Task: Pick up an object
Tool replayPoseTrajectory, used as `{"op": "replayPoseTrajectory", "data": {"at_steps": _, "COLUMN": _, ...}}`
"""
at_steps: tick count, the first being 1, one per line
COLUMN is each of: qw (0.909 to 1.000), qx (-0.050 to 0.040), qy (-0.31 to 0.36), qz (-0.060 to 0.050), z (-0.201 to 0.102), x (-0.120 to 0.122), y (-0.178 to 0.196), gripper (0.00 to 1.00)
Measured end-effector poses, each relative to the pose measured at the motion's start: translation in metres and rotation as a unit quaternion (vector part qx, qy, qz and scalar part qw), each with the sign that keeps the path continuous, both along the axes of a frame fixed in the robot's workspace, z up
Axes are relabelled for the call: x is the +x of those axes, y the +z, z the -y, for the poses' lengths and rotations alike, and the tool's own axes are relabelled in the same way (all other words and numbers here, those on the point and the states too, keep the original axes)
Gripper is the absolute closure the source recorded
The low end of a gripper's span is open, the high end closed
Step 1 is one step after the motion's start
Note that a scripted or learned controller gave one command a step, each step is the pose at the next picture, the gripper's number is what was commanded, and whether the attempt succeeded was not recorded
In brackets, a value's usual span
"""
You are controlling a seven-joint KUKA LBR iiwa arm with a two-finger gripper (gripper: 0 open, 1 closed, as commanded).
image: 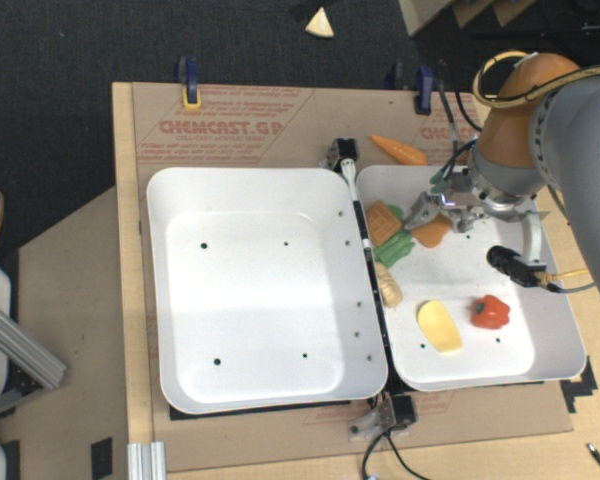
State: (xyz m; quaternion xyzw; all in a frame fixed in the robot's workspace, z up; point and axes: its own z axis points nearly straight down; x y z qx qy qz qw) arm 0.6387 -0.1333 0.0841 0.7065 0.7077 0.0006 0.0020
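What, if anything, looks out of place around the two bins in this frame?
An orange carrot-shaped toy lies on the brown board just behind the right white bin, outside it. The other toys, including the red pepper-shaped piece and yellow piece, lie inside that bin.

The grey arm (580, 118) bends in over the right bin (550, 343), orange band (525, 83) uppermost, its gripper (428, 213) low near that bin's left wall.
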Motion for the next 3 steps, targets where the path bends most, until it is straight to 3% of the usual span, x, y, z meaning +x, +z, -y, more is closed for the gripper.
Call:
{"op": "replayPoseTrajectory", "data": {"at_steps": 1, "qw": 1.0000, "qx": -0.0005, "qy": 0.001, "qz": 0.002, "z": 0.000, "x": 0.001, "y": 0.013, "gripper": 1.00}}
{"op": "replayPoseTrajectory", "data": {"at_steps": 2, "qw": 1.0000, "qx": 0.0020, "qy": -0.002, "qz": -0.005, "z": -0.001, "x": -0.046, "y": 0.000, "gripper": 1.00}}
{"op": "replayPoseTrajectory", "data": {"at_steps": 3, "qw": 1.0000, "qx": -0.0026, "qy": -0.001, "qz": 0.009, "z": 0.031, "x": -0.039, "y": 0.246, "gripper": 1.00}}
